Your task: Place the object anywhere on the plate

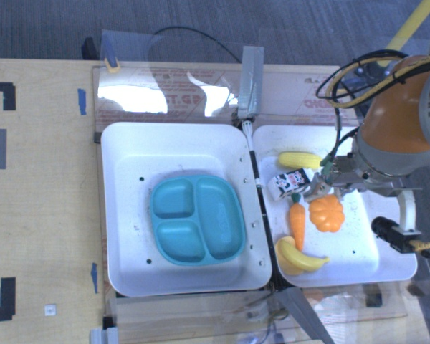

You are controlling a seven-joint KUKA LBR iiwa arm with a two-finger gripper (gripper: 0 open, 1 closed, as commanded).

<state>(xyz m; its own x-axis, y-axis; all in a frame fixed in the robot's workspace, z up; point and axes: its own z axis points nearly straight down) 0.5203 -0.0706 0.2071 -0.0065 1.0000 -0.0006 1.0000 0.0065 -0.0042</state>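
While the blue 3-compartment plastic plate sits in the left white bin, the jaws hover over the right white bin. I cannot tell their state. Just beside them lie an orange toy pumpkin and carrot.

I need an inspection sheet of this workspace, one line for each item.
Surface: wooden bench with two white bins, left bin and right bin, side by side.
Job's things: blue divided plate in the left bin; in the right bin a carrot, an orange pumpkin, two bananas and a small black-and-white toy.
Clutter: nothing seen.
Grippers: gripper low over the right bin, near the toy.
Cables: black and yellow cables on the arm; black cable behind the bins.
Surroundings: grey floor.
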